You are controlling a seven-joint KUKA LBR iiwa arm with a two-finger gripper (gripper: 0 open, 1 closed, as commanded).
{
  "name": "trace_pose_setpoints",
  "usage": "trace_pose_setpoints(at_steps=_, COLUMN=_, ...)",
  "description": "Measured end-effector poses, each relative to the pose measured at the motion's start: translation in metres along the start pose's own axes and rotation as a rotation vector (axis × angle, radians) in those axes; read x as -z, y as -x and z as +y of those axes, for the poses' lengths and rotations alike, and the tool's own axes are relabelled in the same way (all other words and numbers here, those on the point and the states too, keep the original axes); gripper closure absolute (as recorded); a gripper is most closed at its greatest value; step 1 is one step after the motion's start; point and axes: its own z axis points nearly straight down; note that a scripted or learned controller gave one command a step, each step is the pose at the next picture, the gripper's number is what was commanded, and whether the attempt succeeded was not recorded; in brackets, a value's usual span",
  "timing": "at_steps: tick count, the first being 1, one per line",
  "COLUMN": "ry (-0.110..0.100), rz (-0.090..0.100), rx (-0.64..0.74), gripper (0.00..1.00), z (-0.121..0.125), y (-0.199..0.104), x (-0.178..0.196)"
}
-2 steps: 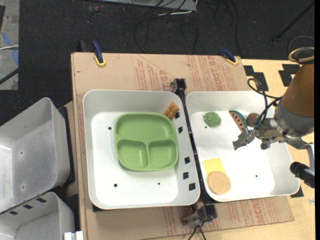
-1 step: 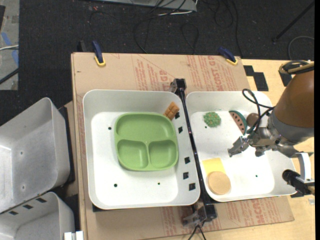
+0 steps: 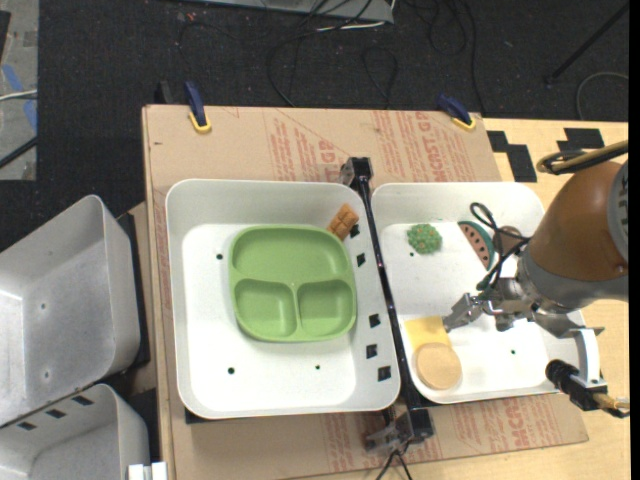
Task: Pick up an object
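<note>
While the claw (image 3: 462, 313) hangs apparently released, gripping nothing, the tan round bread piece (image 3: 437, 366) just below-left looks light and soft, best pinched across its edges.

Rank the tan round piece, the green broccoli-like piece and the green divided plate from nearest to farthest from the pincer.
From the pincer:
1. Tan round piece, right bin, just below-left of it.
2. Green broccoli-like piece, right bin, toward the back.
3. Green divided plate, left bin.

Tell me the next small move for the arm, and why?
Probably shift the gripper a little toward the tan disc and descend. It hovers in the right bin just above that disc and the yellow piece, holding nothing visible.
</note>
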Motion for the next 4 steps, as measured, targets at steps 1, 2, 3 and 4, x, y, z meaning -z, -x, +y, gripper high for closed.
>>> trace_pose_setpoints(at_steps=1, ry=0.004, rz=-0.001, rx=0.000, gripper=0.00, z=0.000, y=0.000, x=-0.035)
trace_pose_setpoints(at_steps=2, ry=0.006, rz=-0.002, rx=-0.002, gripper=1.00, z=0.001, y=-0.001, x=-0.024)
trace_pose_setpoints(at_steps=3, ry=0.009, rz=-0.003, rx=0.006, gripper=1.00, z=0.008, y=-0.002, x=0.036)
trace_pose_setpoints(at_steps=4, ry=0.012, rz=-0.004, rx=0.006, gripper=1.00, z=0.004, y=0.002, x=0.098)
